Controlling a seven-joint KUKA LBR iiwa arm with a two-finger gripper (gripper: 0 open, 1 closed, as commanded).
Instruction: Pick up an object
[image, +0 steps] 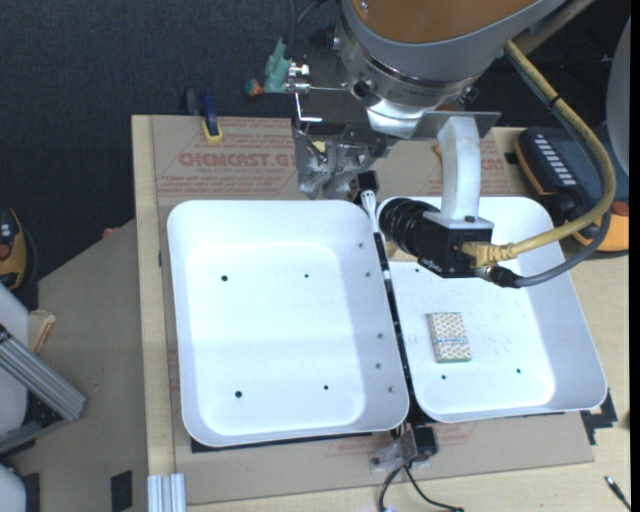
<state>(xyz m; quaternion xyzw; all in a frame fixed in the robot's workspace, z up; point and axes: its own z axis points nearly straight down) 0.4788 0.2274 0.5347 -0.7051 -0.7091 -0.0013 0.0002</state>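
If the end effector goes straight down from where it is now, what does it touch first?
Probably the far rim of the left bin or the bench board just beyond it. The end effector hangs over that edge, but its depth is unclear. The small packet lies apart, in the right bin.

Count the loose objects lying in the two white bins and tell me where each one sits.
1. A small patterned block lies flat in the right bin, near its middle. The arm covers that bin's far left corner, so something could be hidden there.
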